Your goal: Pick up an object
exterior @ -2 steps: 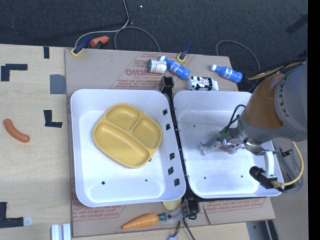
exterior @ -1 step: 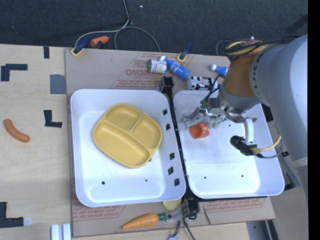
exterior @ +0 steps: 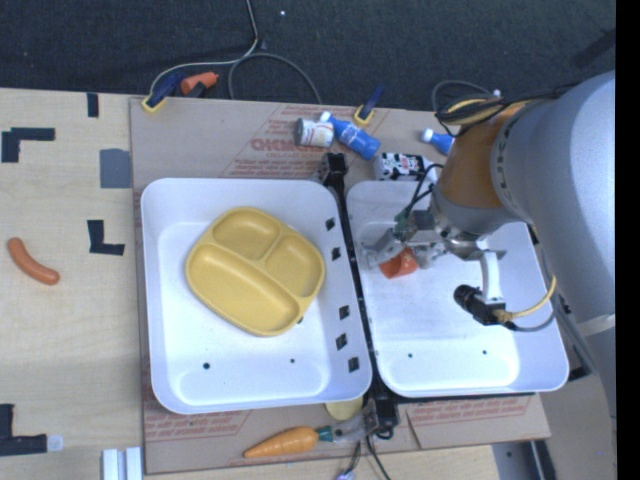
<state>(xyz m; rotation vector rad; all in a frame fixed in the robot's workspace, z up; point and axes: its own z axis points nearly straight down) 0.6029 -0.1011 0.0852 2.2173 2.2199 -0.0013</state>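
your claw (exterior: 392, 251) sits low in the right white bin (exterior: 450, 368), touching a small orange-red object (exterior: 401, 265); whether it grips, you cannot tell. a yellow divided plastic plate (exterior: 256, 270) fills the left white bin (exterior: 240, 383), and a toy carrot (exterior: 282, 442) lies on the worktop (exterior: 60, 368).

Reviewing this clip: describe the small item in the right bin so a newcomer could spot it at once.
Start at the right-hand shallow white bin, the one the grey arm reaches over. Near its upper left, just below the gripper, lies a small orange-red chunky object. It is the only coloured thing on that white floor; the yellow divided plate sits in the other bin.
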